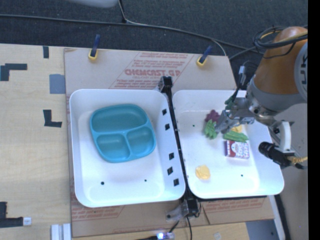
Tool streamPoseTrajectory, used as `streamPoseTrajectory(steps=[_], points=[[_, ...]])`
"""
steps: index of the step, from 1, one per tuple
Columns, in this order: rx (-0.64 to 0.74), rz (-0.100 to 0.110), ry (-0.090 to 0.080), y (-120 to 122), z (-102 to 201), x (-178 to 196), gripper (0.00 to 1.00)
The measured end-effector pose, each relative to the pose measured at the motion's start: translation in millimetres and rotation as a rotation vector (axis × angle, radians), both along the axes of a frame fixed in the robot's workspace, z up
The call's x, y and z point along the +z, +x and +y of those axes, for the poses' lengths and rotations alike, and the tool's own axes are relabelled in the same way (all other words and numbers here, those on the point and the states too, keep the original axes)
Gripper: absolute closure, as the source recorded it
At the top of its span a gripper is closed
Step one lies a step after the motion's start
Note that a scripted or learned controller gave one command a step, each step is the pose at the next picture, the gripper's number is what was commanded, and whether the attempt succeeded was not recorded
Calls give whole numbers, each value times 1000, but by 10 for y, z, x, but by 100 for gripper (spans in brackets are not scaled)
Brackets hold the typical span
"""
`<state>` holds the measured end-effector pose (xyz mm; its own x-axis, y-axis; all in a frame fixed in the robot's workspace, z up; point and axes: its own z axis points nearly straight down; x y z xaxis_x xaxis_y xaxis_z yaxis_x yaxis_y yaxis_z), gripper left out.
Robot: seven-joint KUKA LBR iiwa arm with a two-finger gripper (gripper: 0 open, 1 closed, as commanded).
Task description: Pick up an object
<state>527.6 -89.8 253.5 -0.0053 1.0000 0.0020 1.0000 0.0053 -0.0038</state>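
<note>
Claw (pixel 223 122) hung low in the right white bin (pixel 260 184) over small green and purple toys (pixel 212 124) — its grip impossible to tell.

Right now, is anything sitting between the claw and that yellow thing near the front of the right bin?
Nothing visible does. The claw is down among the green pieces, and bare white bin floor runs from there to the yellow object. The small carton lies off to the side.
</note>
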Motion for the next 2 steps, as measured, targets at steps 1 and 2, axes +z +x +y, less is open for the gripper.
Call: streamPoseTrajectory(steps=[1, 2], points=[[0, 2, 0, -75, 521, -186, 100], [1, 1, 0, -182, 1066, -131, 100]])
